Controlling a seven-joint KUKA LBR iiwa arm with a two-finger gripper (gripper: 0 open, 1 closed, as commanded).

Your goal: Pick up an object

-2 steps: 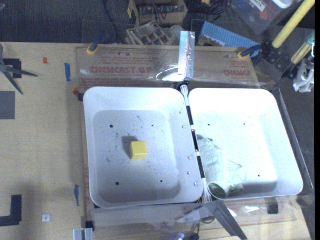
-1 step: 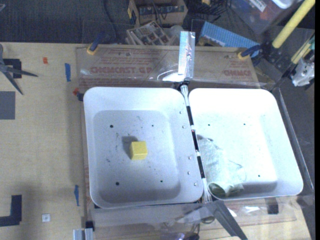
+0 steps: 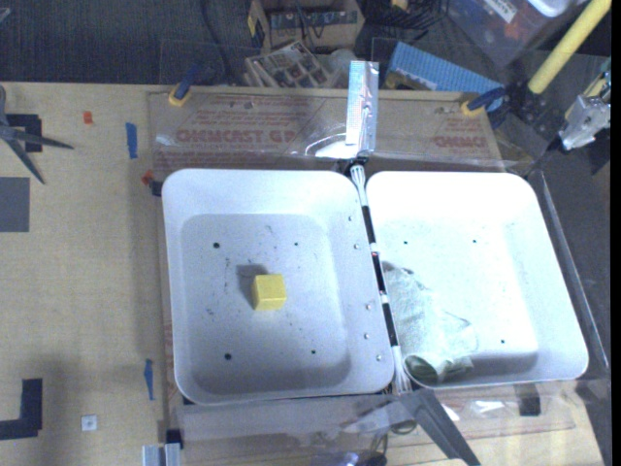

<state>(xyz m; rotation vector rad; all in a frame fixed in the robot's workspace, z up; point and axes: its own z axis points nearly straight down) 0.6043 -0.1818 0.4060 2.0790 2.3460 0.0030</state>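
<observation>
You had 1 yellow block (image 3: 270, 291) left of centre in the frame, in the left bin (image 3: 184, 202). It looked light and stiff; grip its flat sides. I could not tell the claw's state.

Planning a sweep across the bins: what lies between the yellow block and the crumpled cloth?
The camera view shows bare floor of the left bin, then the bins' adjoining rims.

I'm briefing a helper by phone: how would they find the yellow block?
Look at the left shallow white bin. Near its middle sits a small yellow cube-shaped block, alone on the speckled floor; the crumpled pale cloth lies in the right bin.
</observation>
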